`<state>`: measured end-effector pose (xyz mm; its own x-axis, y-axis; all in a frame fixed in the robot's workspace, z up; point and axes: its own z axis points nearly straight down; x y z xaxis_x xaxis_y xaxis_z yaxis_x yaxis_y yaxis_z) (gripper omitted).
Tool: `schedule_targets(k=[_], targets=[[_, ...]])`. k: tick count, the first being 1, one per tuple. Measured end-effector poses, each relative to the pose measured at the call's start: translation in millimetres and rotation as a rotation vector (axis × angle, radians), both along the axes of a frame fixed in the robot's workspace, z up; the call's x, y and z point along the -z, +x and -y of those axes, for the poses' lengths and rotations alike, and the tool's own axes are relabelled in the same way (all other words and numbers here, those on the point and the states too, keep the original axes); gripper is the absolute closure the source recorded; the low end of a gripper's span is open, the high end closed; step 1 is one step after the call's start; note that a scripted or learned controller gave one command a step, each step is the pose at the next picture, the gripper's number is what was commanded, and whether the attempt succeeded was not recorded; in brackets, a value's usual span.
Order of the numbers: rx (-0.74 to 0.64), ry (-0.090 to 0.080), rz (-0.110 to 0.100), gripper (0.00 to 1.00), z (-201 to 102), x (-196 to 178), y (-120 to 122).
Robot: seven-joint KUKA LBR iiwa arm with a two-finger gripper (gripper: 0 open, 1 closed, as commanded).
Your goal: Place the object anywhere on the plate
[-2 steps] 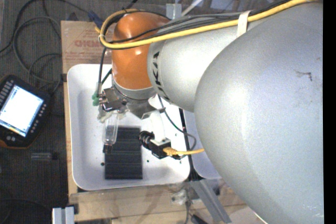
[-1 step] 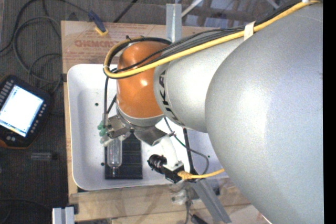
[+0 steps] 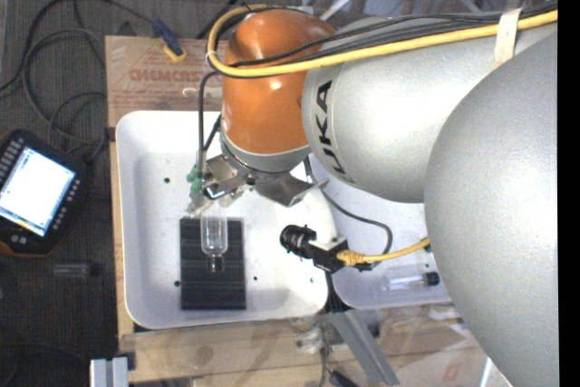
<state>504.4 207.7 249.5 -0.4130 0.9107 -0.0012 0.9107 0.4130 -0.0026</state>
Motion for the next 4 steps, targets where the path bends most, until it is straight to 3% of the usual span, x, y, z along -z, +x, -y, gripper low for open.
schedule_targets(k=[1, 2, 3, 4], targets=[[0.180, -0.001, -0.001, 1.00, -17, 66, 70], [0.097, 0.000, -0.005, 1.00, -18, 119, -23], [-0.050, 0.001, -0.001, 1.00, 26, 100, 66], [-0.181, 0.000, -0.001, 1.00, 2, 54, 10]])
